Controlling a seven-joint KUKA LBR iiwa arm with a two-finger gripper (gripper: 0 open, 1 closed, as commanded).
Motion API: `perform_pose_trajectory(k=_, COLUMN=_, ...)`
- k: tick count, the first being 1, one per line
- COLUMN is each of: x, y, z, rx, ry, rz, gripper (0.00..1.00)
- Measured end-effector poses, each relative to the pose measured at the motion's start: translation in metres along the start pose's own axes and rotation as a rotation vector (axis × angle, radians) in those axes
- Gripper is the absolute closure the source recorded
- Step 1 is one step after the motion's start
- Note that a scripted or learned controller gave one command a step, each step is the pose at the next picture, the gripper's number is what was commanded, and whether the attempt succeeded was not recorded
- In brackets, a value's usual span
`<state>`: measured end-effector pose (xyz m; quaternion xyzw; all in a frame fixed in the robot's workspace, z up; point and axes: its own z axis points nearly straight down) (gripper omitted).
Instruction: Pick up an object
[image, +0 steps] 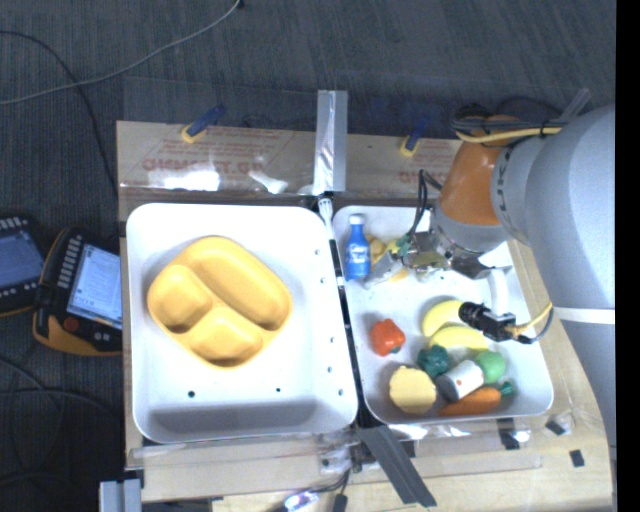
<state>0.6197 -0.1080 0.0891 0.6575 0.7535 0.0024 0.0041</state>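
Grey and smooth, the arm (575, 210) is a thick rounded tube that covers the right side of the view. Its orange band (468, 190) sits just above the wrist. Below the band the gripper (418, 254) hangs low over the back part of the right bin (530, 395), among some small yellowish pieces. Whether it is open or closed I cannot tell, because the wrist hides it from above. A black cable end (488, 320) sticks out over the banana.

The objects to pick all lie in the right bin, a shallow white tray with rounded corners. A small blue bottle (356, 252) with a white cap lies by the left wall, just beside the gripper. A red-orange rounded piece (387, 336) lies alone in the middle. In the front right part, crowded together and touching, are:
- a curved banana (448, 318)
- a bumpy yellow lemon-like lump (412, 389)
- a dark green piece (435, 360)
- a light green ball (491, 367)
- a white cylinder with a red end (463, 380)
- a long orange carrot (472, 402)

The left bin (180, 410) holds one big glossy yellow form (218, 300) with three soft lobes.

Behind the bins is flat brown cardboard (230, 155) with a clamp (203, 122). A handheld control unit with a screen (82, 292) lies on the dark carpet at the left.
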Motion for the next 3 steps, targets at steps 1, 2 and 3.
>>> perform_pose_trajectory(k=1, x=-0.022, y=0.038, z=0.003, rx=0.053, ry=0.019, rz=-0.071, gripper=0.00)
perform_pose_trajectory(k=2, x=-0.025, y=0.043, z=-0.008, rx=0.029, ry=-0.001, rz=-0.079, gripper=1.00)
perform_pose_trajectory(k=3, x=0.043, y=0.033, z=-0.093, rx=0.012, ry=0.002, rz=-0.033, gripper=1.00)
